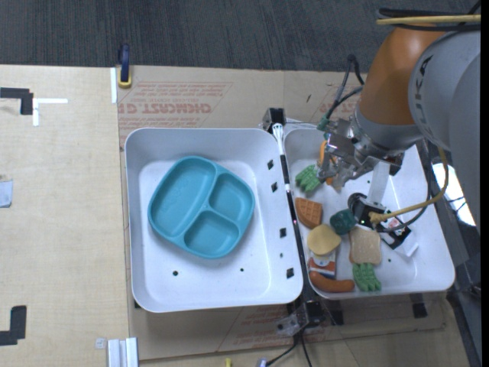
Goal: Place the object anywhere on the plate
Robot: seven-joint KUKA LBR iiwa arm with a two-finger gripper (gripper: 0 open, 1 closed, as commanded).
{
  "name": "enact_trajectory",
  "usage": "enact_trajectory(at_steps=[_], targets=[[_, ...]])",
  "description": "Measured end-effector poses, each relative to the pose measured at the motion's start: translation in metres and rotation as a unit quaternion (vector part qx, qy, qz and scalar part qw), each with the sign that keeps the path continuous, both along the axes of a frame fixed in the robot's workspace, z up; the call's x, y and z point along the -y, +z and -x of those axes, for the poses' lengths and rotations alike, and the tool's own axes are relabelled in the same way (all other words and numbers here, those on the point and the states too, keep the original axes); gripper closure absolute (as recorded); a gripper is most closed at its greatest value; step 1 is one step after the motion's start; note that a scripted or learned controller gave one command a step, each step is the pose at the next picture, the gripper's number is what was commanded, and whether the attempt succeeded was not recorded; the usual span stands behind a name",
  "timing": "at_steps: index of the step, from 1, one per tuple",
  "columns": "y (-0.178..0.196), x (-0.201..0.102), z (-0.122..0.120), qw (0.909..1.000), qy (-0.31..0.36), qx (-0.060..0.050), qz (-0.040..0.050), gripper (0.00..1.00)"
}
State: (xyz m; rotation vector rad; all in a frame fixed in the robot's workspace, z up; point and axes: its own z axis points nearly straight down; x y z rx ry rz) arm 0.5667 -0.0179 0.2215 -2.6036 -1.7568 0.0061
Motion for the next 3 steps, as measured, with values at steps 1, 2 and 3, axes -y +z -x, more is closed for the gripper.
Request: enact_trajectory(at_steps=[1,2,3], targets=[[0.028,-0.045,-0.002,0.9878,-0.156,0.001,0.0011,1.00],[-0.035,-0.151,-0.002,0.9952,-0.098,-0.003,0.0009,1.00],[0.048,-0.153,0.038,0.9975,-0.071,0.000,0.0008,1.00]])
